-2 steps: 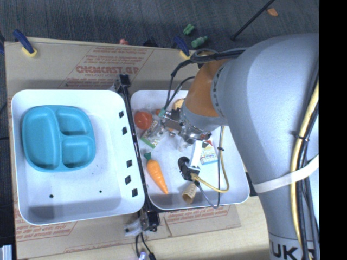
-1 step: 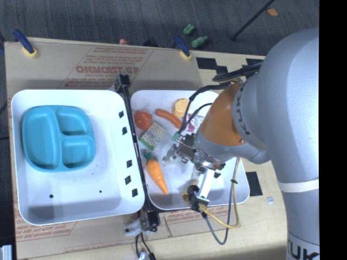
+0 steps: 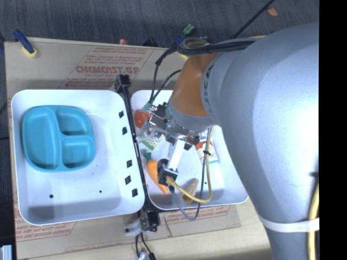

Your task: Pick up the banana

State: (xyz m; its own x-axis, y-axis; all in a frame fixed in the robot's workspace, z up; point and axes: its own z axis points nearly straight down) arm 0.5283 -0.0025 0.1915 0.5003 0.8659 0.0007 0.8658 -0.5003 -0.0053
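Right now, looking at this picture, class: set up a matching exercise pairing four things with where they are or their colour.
Things:
1. plate
2. carrot
3. arm
4. clamp

Places or colours:
A. orange, in the right bin
B. blue and yellow, at the bench's far left corner
C. light blue, in the left bin
D. grey, reaching in from the right

Pairs: 1-C, 2-A, 3-D, 4-B
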